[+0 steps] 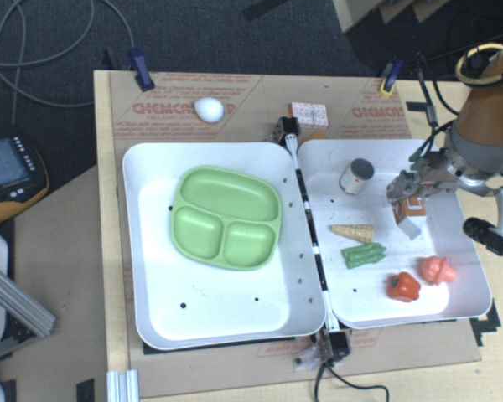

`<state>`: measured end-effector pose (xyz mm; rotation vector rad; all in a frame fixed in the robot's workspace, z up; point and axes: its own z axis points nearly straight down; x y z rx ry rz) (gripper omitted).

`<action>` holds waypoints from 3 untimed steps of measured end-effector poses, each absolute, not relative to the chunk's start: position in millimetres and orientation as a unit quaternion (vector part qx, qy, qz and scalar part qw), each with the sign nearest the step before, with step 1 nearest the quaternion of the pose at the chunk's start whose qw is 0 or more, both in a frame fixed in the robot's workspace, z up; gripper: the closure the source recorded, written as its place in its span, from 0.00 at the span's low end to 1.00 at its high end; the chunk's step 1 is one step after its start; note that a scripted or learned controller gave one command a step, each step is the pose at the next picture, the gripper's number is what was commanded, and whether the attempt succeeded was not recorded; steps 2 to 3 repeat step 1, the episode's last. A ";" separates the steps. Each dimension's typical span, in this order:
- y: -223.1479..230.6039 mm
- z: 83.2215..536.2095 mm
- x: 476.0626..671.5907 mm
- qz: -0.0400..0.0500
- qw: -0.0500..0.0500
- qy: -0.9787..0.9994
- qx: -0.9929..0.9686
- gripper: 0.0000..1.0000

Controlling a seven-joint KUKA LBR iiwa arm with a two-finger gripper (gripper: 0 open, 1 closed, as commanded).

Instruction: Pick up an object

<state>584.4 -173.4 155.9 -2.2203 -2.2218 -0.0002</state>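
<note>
A white egg-shaped ball (pixel 208 109) lies on the cardboard bench top (pixel 235 95), beyond the left bin (pixel 142 249) at about its 12 o'clock. Inside that bin a green divided plate (pixel 227 217) sits toward the upper middle, one long compartment at the far side and two smaller ones nearer the camera. A small pink-and-white checked packet (pixel 309 113) rests on the cardboard at 12 o'clock of the seam between the bins.

In the right bin (pixel 453 304), a small grey-topped cylinder (pixel 356 175) stands at roughly 10 o'clock of the bin's centre. Below it, near the centre, a pale cone (pixel 353 233) lies on its side, and just beside it at its 6 o'clock lies a green pepper-like piece (pixel 365 255). At about 5 o'clock sit a red pepper-like object (pixel 404 286) and, just beside it at its 2 o'clock, a pink lumpy object (pixel 437 269).

The gripper (pixel 412 198) hangs over the bin's 2 o'clock area, with the grey and orange arm (pixel 486 120) behind it. A reddish-brown patch shows at the fingers, but whether the jaws are open, closed, or gripping anything cannot be told.
</note>
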 end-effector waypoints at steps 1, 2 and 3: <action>-121.0 194.3 535.0 0.000 0.001 -0.708 -0.707 1.00; -121.0 194.3 535.0 0.000 0.001 -0.708 -0.707 1.00; -121.0 194.3 535.0 0.000 0.001 -0.708 -0.707 1.00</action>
